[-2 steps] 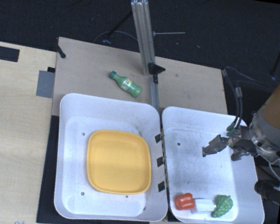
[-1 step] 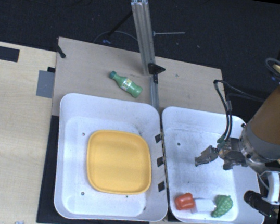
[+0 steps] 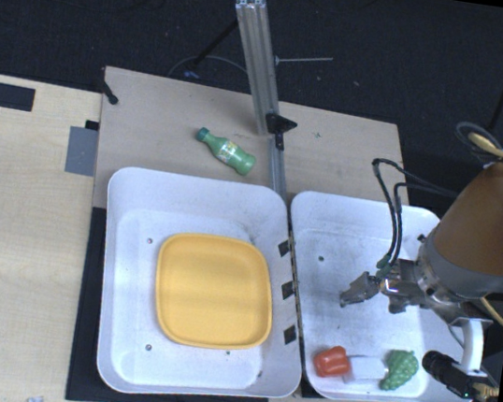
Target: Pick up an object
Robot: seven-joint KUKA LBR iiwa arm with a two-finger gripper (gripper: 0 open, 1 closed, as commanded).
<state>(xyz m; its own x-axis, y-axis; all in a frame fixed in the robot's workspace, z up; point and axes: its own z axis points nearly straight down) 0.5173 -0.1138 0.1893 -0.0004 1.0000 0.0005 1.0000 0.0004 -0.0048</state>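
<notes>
In the right bin (image 3: 342, 229), my gripper (image 3: 370, 294) hangs over the bare middle of the floor, with the arm's orange band (image 3: 482, 215) above it at the right. Along the bin's front edge lie a small red object (image 3: 332, 361), a white piece (image 3: 362, 367) and a green broccoli-like object (image 3: 400, 369). All three sit below and apart from the gripper. Nothing shows in its grasp.
The left bin (image 3: 139, 196) holds a square yellow plate (image 3: 215, 290). A green bottle (image 3: 226, 152) lies on the bench behind the bins. A metal rail (image 3: 261, 55) slants up from the gap between the bins. Cables (image 3: 394, 199) loop over the right bin's back.
</notes>
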